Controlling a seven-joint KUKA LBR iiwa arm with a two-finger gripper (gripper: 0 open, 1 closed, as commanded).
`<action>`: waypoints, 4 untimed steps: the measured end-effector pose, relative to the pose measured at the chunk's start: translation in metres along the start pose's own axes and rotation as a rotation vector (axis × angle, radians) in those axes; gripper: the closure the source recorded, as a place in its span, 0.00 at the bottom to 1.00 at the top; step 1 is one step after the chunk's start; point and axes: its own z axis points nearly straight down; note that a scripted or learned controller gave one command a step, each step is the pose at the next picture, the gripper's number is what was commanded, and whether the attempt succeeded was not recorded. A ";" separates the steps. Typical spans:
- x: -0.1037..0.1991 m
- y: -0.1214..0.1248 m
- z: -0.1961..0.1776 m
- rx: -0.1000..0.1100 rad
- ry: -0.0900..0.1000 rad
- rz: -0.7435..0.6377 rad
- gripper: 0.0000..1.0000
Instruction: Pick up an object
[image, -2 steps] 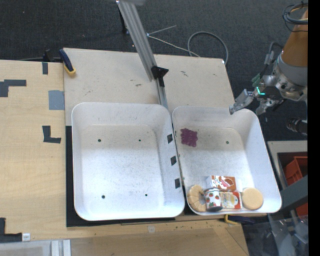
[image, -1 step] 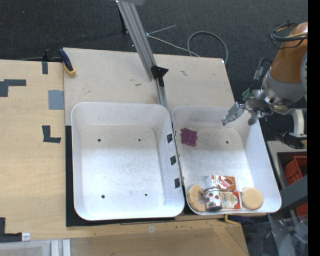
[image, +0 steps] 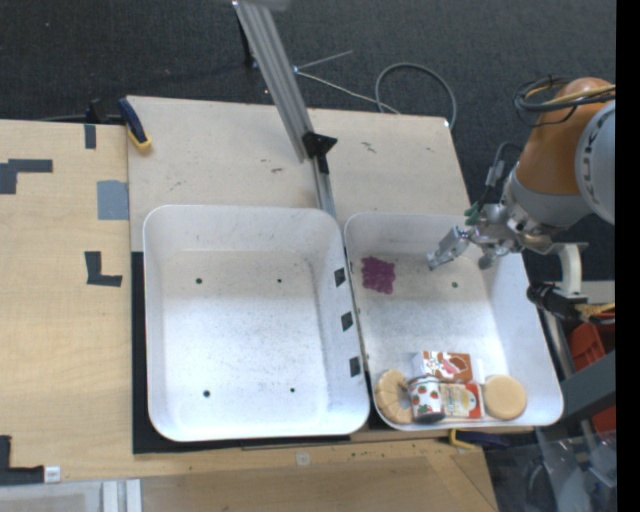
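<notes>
1. Two white bins sit side by side: left bin (image: 245, 320), right bin (image: 520, 330).
2. The arm (image: 560, 160) reaches in from the upper right, its gripper (image: 466, 250) over the right bin's upper area, fingers spread, pinching nothing.
3. One red-white packet (image: 445, 385) lies lower right between two round cookies (image: 505, 397).
4. One purple object (image: 378, 273) lies upper left in that bin.

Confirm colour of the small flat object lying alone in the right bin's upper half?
Purple/magenta object, flat on the white bin floor; camera view shows it clearly.

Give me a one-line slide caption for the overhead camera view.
The tool hovers over the right bin, which holds a purple piece and snack items clustered at its near edge.
</notes>
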 end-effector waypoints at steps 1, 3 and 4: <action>-0.002 -0.004 0.065 0.001 0.000 0.000 0.00; 0.001 -0.002 -0.013 -0.012 -0.002 -0.001 1.00; 0.002 -0.002 -0.037 -0.009 -0.001 0.000 1.00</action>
